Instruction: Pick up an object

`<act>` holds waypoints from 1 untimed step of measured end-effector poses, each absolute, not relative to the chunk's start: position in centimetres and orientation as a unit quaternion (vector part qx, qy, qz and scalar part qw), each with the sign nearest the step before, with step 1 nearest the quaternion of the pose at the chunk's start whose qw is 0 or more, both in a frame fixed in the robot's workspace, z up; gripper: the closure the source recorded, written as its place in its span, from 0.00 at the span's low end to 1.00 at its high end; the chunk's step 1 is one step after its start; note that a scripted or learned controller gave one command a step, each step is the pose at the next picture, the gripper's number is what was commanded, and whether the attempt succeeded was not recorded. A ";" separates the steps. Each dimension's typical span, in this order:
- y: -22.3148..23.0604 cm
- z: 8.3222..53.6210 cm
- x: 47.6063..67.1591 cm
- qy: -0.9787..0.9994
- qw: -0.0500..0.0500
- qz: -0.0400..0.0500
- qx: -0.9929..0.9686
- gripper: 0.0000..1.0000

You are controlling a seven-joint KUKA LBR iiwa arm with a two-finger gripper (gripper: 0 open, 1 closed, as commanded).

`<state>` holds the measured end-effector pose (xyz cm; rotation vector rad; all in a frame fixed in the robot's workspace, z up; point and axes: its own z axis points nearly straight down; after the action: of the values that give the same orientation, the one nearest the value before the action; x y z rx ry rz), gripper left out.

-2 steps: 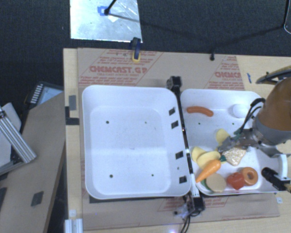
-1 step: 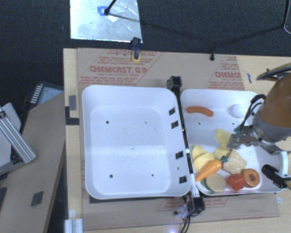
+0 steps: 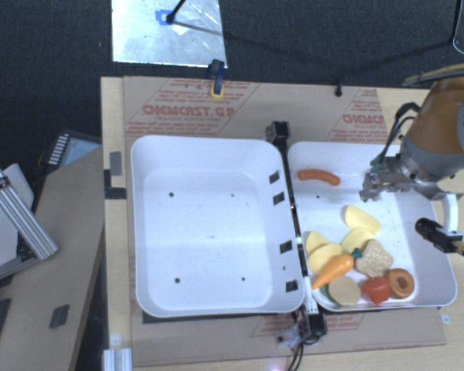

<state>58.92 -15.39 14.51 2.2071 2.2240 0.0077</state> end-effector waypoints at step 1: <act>-18.3 27.1 57.8 0.707 0.007 0.003 0.707 1.00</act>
<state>57.83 -18.25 27.06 2.2119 2.2124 0.0089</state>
